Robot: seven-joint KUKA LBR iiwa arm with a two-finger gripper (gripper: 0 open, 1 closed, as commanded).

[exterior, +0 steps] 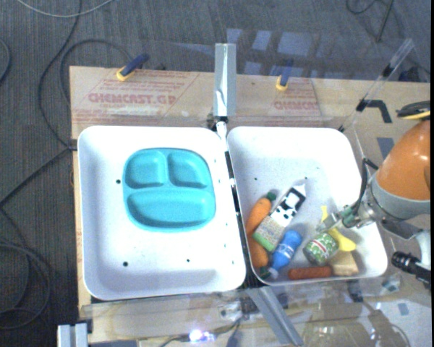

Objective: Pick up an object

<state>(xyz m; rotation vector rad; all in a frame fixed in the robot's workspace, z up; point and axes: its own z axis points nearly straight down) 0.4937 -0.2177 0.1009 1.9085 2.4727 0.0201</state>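
Note:
The right bin (289, 150) holds a heap of toy items at its near end. Among them are an orange carrot (259, 212), a black-and-white carton (288, 202), a blue bottle (286, 248), a green can (320, 247), a yellow banana (342, 238), a red sausage (309, 272) and a tan bread piece (345, 264). My gripper (345, 217) reaches in from the right edge of this bin, low over the banana and just right of the green can. Its tips are small and blurred against the clutter.
The left bin (101, 266) carries a blue divided plate (170, 188) in its middle. A metal post (221, 85) stands behind the seam between the bins. The far half of the right bin is bare white floor. Cables lie on the carpet around the bench.

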